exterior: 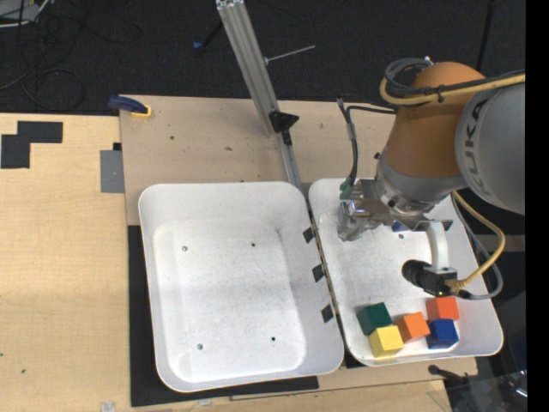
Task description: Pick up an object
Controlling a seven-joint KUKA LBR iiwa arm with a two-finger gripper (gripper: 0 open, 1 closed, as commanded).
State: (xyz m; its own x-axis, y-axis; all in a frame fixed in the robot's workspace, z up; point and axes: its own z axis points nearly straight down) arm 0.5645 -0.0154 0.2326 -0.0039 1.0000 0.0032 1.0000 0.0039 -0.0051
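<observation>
The counter (214, 136) carries two white bins. The arm (429, 136) hangs over the right bin (360, 273) at its far end. The hand (353, 221) is low there; whether it is open I cannot tell. The blocks (410, 324), green, yellow, orange, red and blue, cluster at the bin's near corner, well apart from the hand, toward the camera and rightward.

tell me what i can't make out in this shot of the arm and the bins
- Gripper: open or shut is unclear in the camera view; the wrist covers most of it.
- Right bin: the arm hides much of its far floor.
- Blue block: partly hidden behind the red block.
</observation>
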